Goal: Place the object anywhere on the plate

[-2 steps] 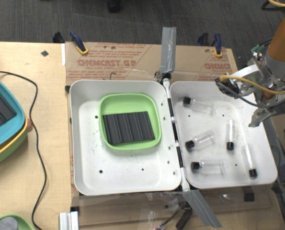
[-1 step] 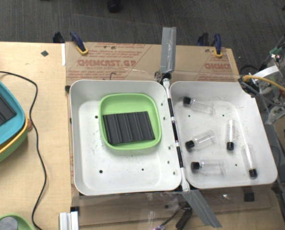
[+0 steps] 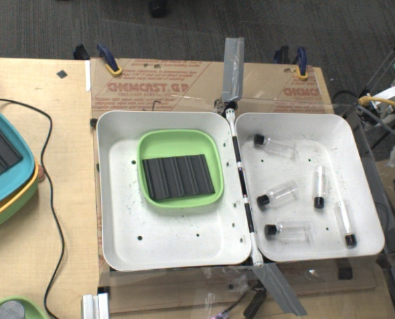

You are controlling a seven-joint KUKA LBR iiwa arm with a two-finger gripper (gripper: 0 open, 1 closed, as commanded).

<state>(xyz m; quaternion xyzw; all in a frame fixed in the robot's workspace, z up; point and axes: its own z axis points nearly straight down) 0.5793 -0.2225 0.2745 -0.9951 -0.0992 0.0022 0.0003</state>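
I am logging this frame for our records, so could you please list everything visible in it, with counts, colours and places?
Bins: two, white, side by side mid-bench; left bin, right bin.
Plate: one, green, square with rounded corners, in the left bin's upper middle.
Ridged pad: one, dark grey, lying on the plate.
Vials: five, clear with black caps, scattered in the right bin: upper left, centre, lower middle, right of centre, lower right.
Cardboard sheet: one, brown, under the bins.
Clamps: two, blue, at the cardboard's far edge.
Stacked plates: blue on top, left edge of the view.
Cable: one, black, on the wooden bench.
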